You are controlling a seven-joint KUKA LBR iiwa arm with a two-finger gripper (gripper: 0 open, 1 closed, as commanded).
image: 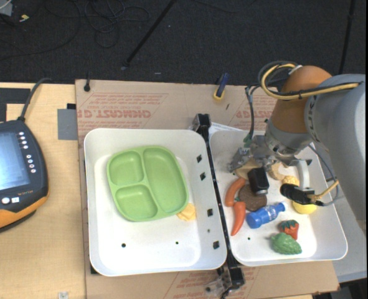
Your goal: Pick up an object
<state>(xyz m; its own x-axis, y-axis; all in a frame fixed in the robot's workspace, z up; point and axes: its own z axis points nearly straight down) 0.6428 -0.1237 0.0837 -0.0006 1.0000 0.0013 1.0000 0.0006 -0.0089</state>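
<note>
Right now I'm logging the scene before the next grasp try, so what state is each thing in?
Green tray: flat in the left bin, right side up, compartments bare.
Yellow piece: lying beside the tray's corner.
Blue bottle: on its side in the right bin.
Orange carrot: lying flat.
Green toy: resting near the front.
Gripper: low over the pile; fingers unclear.

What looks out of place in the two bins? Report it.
One thing: a small yellow piece lies in the left bin, tucked against the lower right corner of the green divided plate, apart from the toy food piled in the right bin. The plate sits askew. Nothing looks spilled or damaged.
</note>
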